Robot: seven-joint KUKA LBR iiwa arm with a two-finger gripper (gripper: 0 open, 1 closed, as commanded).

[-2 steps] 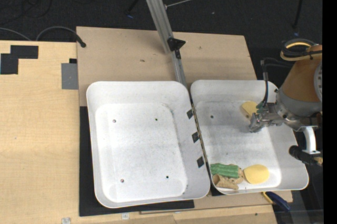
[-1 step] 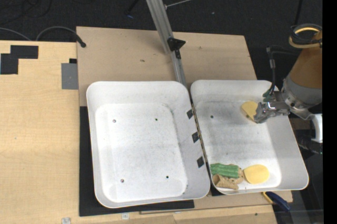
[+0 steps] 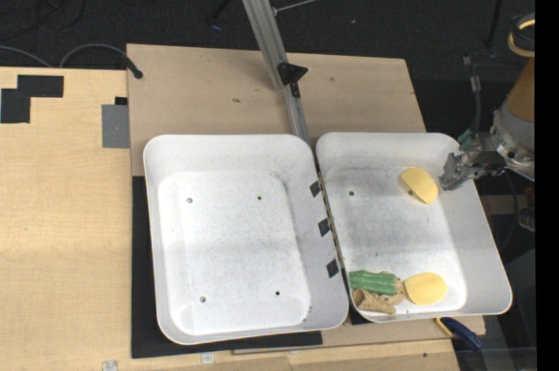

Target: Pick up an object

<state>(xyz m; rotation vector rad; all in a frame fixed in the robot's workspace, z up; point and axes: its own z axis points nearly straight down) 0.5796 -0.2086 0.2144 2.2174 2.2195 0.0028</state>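
Currently the gripper sits at the right rim of the right bin, its dark metal tip just beside a pale yellow, rounded oval object, smooth-looking and slightly tilted. Contact between the two cannot be confirmed; the yellow oval lies on the bin floor, at the tip's left. Gripper state: cannot tell, the tip is too small and dark to resolve. The grey arm enters from the right edge, with an orange band visible above the wrist.

Right bin, near corner: a second yellow rounded piece, somewhat flatter, lying just beside a green, ridged, elongated item and a small tan, irregular lump. The green and tan items touch or overlap; the three form one cluster against the front wall.

Both bins are shallow white plastic with rounded corners and a faintly speckled, scuffed floor. The left bin shows four small dark dots on its floor. Black clips join the bins along their shared edge.

Bench: bare tan board, matte. A ribbed aluminium extrusion rail runs diagonally from the top down to the seam between the bins.
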